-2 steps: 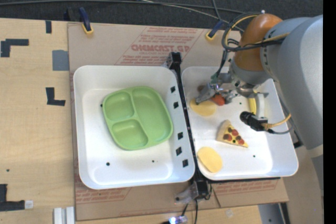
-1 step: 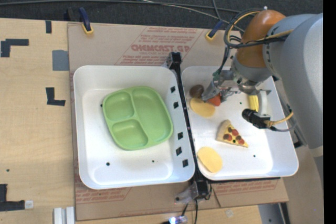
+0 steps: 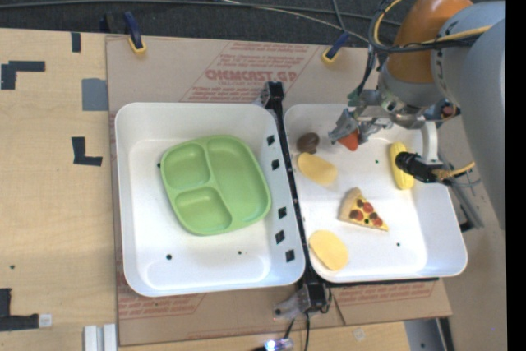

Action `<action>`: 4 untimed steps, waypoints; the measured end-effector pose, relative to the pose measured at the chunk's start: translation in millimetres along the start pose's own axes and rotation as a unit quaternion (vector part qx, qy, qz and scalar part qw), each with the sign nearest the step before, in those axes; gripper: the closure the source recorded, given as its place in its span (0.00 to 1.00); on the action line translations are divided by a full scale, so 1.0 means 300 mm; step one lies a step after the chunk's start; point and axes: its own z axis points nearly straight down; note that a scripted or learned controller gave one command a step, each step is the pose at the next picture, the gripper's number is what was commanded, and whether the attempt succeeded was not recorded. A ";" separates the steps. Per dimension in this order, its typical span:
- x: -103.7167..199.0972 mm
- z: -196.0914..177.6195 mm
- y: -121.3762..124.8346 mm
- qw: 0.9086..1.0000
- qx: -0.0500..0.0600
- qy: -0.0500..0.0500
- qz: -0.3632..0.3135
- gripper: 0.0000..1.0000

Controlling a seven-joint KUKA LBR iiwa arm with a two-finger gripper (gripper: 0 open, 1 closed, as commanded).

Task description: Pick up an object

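Observation:
My gripper (image 3: pixel 354 133) hangs over the back of the right bin (image 3: pixel 440 259), reaching in from the right. A small red object (image 3: pixel 351 142) sits between its grey fingertips, and the fingers are closed against it. Just left of it a small brown piece (image 3: pixel 307 142) lies on the bin floor. A pale yellow oval (image 3: pixel 317 169) is in front of that. A pizza slice (image 3: pixel 362 211) lies mid-bin and a yellow round piece (image 3: pixel 329 249) is near the front. A yellow banana-like piece (image 3: pixel 402 166) rests at the right, under the arm.
The left bin (image 3: pixel 136 259) holds a green divided plate (image 3: pixel 215 183). A black divider (image 3: pixel 282 185) runs between the bins. Cables loop above the arm's orange band (image 3: pixel 427 25). Clamps (image 3: pixel 134 41) pin the cardboard at the back.

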 end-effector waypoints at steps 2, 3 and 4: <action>0.008 -0.418 0.004 1.000 -0.001 0.000 0.000 1.00; 0.008 -0.454 0.006 1.000 0.001 0.000 0.000 1.00; 0.178 -0.453 0.021 1.000 0.002 0.001 -0.002 1.00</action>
